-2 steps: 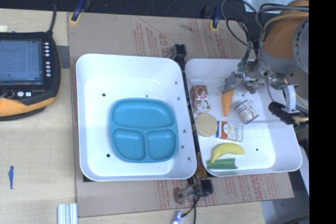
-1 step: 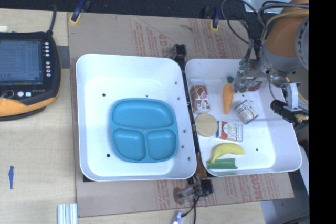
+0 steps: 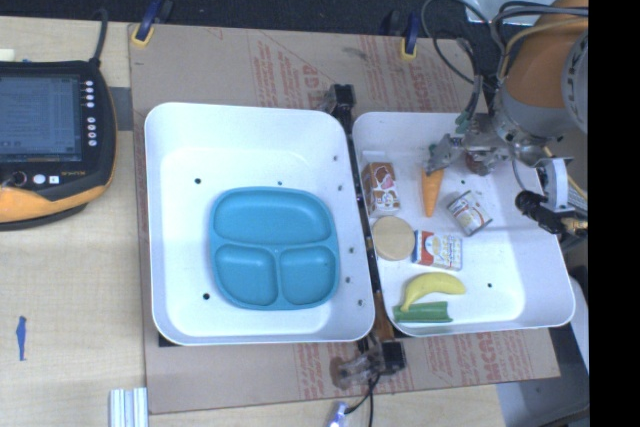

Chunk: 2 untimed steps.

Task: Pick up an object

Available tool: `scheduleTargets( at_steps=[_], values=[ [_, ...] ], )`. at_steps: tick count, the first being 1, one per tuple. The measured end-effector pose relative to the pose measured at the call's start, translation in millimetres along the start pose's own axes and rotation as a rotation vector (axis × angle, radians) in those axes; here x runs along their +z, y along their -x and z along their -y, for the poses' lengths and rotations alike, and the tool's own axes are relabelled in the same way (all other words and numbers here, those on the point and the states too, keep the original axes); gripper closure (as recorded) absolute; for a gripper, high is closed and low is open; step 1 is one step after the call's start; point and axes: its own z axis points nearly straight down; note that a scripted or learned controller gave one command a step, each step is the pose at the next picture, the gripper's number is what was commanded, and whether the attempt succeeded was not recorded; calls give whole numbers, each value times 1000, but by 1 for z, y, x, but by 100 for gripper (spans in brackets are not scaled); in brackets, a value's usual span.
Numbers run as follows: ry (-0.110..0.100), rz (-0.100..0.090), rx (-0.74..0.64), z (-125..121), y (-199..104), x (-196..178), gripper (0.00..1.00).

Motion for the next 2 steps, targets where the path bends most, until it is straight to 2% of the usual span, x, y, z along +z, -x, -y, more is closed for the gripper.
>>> scheduleTargets(
  at_steps=[1, 2],
  values=[
    [2, 2, 1, -14, -45, 36, 0],
    [1, 2, -2, -14, -44, 25, 100]
  ],
)
